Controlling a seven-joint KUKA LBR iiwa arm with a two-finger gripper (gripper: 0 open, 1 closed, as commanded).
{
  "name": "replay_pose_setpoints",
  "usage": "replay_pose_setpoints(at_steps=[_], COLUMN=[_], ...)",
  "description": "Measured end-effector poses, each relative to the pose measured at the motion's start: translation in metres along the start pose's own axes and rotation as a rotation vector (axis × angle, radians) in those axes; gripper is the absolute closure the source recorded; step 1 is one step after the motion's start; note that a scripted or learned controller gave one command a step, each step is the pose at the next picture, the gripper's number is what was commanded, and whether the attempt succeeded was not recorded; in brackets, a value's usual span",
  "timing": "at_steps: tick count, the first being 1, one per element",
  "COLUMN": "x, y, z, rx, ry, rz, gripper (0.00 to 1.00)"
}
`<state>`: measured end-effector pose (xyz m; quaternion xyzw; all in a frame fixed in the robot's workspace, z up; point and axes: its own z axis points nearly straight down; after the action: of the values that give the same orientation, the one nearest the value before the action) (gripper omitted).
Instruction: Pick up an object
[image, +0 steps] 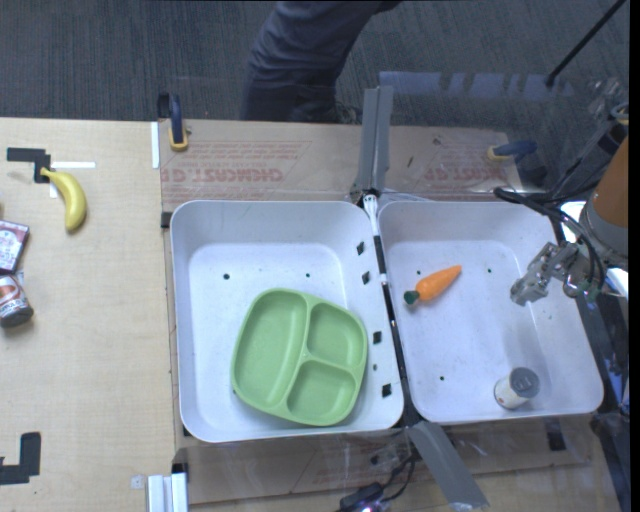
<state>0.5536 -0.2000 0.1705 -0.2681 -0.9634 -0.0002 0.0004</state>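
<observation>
Pincer (532, 285) hangs near the right bin's (470, 405) right wall; whether spread or pressed together, I cannot tell. Toy carrot (434, 284) lies toward that bin's left side, well apart. Centering over its thick orange middle looks wisest.

Both white bins (200, 330) look like smooth, slightly glossy plastic. The green divided plate (300, 357) is matt plastic. The surface (90, 360) is pale, matt wood. The carrot (436, 283) looks smooth, and the banana (70, 198) has a faint sheen. The gripper (540, 275) looks like bare grey metal.
</observation>
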Motion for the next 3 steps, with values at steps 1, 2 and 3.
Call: replay_pose_setpoints(at_steps=[1, 2, 3], x=[0.0, 0.063, 0.01], y=[0.0, -0.043, 0.003], z=[0.0, 0.081, 0.082], rx=[0.0, 0.0, 0.001], ry=[0.0, 0.002, 0.001], rz=[0.0, -0.006, 0.33], gripper=[0.0, 0.0, 0.0])
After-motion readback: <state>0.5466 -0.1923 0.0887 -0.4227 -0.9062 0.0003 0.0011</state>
